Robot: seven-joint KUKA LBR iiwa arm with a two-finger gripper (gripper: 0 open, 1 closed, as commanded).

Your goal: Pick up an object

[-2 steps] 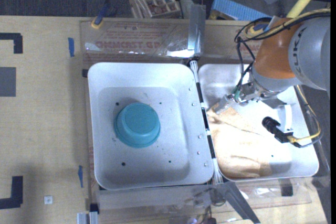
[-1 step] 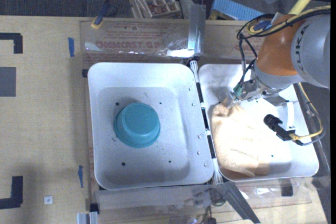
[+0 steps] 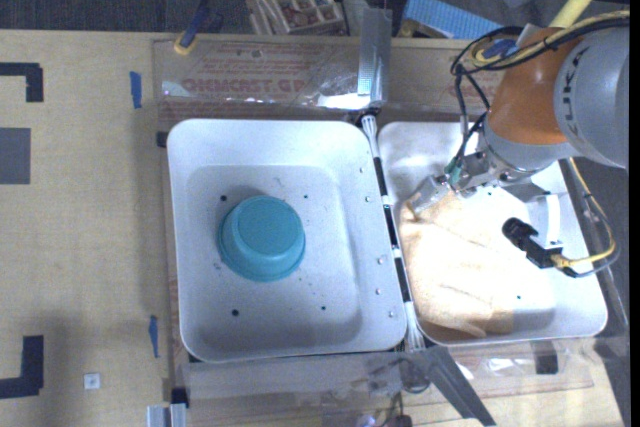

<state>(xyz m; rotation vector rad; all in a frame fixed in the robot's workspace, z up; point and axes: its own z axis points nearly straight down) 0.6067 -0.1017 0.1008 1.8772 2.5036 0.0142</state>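
The surface [image 3: 80,215] is pale wood and carries two white bins side by side. The left bin [image 3: 190,155] holds a teal bowl [image 3: 262,237], upside down, left of its middle. The right bin [image 3: 590,315] holds a tan cloth [image 3: 470,275] spread over most of its floor, from the near edge up toward the middle.

The arm [image 3: 560,95] reaches in from the right, its orange band above the wrist, and bends down over the far part of the right bin. The claw [image 3: 437,193] sits low at the far left corner of the cloth, touching or just above its edge. I cannot tell how far it is open, and nothing can be seen held in it.

The step in hand looks like a grasp at the cloth. To do it well, I judge the claw should press down on a raised fold rather than the flat edge, close fully, then lift straight up so the cloth does not slip out.

Beyond the bins lies a clear bag with faint red print, too blurred to read. "KU" shows on the arm's grey shell.
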